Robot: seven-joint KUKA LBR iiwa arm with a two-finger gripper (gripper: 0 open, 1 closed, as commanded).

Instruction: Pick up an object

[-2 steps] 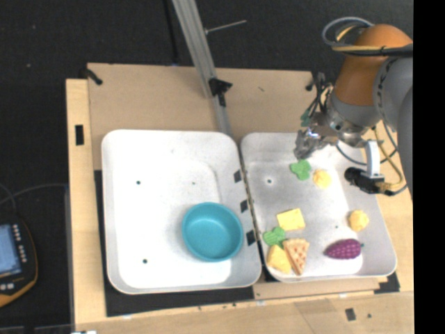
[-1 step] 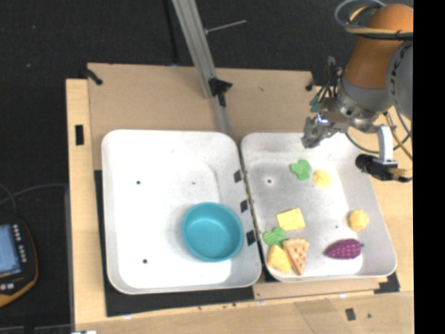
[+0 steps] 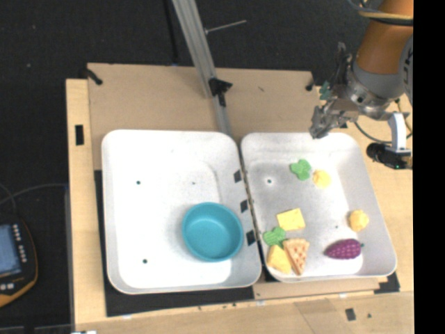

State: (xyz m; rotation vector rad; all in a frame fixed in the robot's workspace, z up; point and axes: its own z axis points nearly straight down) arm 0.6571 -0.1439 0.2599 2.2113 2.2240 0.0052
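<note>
In right bin: small green toy.

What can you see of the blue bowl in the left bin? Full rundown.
The round blue plastic-looking bowl sits upright and open side up on the floor of the left shallow white bin, in its near right part, close to the wall shared with the right bin. It is a plain teal blue with a thick rim and a darker inside, and nothing lies in it. Only the bin floor touches it; the gripper hangs far off, over the right bin's far edge.
</note>
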